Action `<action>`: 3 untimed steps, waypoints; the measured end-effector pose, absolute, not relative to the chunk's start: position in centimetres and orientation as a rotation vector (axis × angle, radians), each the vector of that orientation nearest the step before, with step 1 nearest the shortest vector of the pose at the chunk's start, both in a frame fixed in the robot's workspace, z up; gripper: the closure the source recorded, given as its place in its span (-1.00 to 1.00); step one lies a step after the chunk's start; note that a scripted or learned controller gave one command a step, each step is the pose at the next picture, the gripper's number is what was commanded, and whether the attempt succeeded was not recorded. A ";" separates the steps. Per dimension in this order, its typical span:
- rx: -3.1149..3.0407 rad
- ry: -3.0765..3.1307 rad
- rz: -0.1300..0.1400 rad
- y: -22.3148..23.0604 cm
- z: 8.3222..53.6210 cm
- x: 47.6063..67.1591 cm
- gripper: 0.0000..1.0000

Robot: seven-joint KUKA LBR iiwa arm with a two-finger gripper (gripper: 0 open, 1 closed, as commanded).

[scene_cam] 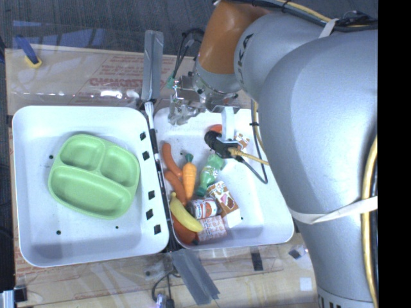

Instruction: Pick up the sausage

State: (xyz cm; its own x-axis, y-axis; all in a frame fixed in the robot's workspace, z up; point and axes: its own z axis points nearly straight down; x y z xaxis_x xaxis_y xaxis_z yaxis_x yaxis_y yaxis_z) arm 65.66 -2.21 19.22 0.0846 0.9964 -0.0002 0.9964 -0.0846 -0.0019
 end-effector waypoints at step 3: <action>-2.134 -2.300 0.010 21.9 17.3 55.0 1.00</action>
State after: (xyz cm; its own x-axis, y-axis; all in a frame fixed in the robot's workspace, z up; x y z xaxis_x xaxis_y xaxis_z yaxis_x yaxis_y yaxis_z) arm 55.05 21.89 17.27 -0.0745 0.9972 -0.0013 0.9972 0.0745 -0.0072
